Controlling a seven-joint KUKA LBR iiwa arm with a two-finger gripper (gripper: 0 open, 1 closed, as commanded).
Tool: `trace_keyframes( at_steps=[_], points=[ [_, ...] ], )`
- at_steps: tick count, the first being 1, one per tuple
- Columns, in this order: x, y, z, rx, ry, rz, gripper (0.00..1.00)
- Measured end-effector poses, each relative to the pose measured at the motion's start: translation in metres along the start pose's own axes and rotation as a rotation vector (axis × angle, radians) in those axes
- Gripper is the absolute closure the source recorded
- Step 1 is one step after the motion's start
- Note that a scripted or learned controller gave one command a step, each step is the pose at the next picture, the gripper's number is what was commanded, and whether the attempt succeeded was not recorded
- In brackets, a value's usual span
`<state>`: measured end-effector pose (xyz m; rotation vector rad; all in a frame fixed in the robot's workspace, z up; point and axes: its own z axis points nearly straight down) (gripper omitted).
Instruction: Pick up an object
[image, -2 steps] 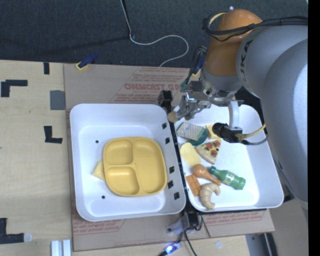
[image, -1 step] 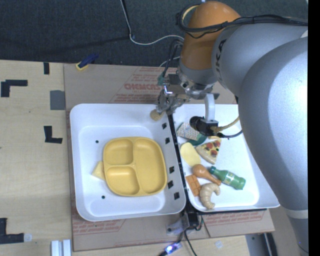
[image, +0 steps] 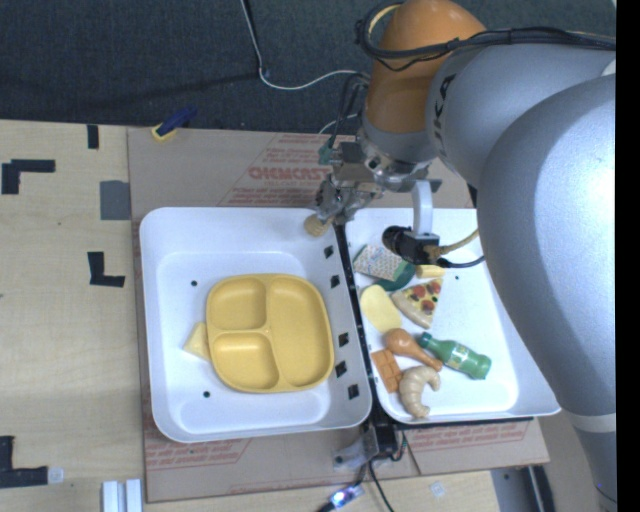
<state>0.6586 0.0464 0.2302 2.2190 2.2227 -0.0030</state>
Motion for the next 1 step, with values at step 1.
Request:
trace_keyframes(
  at_steps=[1],
  points=[
    [0.0004,-0.0048,0.0079,0.001,0.0,0.0,1.0]
  ],
)
